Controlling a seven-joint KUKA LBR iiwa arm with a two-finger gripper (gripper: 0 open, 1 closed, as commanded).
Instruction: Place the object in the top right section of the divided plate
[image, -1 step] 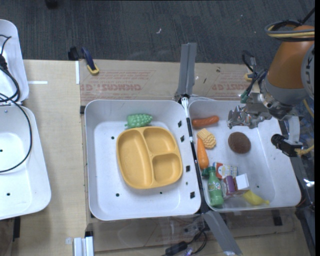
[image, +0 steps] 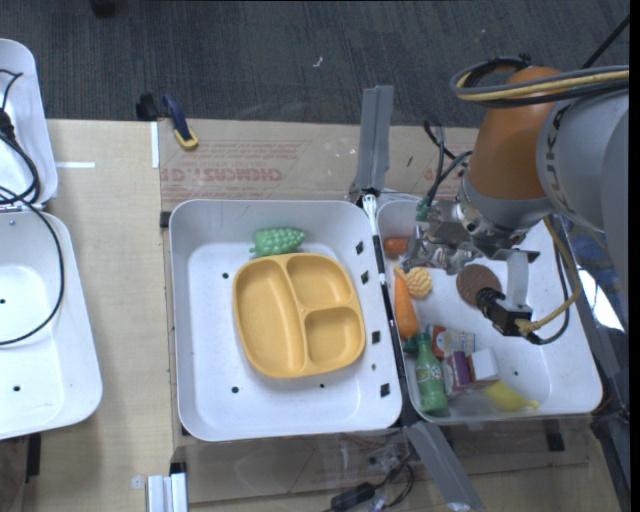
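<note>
From the fixed overhead camera, we see the grey arm with its orange band (image: 515, 140) reaching in from the right and hanging low over the right-hand white bin (image: 570, 385), its two-finger gripper (image: 440, 252) buried in cables and metalwork above the bin's far left corner; whether it is spread or pressed together we cannot tell, and nothing is plainly caught in it. Just below the gripper lies a small yellow, bumpy pineapple-like toy (image: 418, 283), which we judge the likeliest object of the task, though the task names none. Under that, a long orange carrot-shaped toy (image: 405, 308) runs lengthwise along the bin's left wall, away from the gripper. A brown round disc (image: 477, 283) sits just to the gripper's right; farther below are one green plastic bottle (image: 430, 375), one small purple-and-white carton (image: 466, 368) and one yellow banana-shaped toy (image: 512, 398). The single yellow divided plate (image: 298, 313), with three sections, lies well to the gripper's left in the other white bin (image: 200, 330), across the walls between the bins; its top right section (image: 322, 280) is the part nearest the gripper. One green bumpy toy (image: 278, 240) rests beside the plate's far rim. We count two bins and one arm.
</note>
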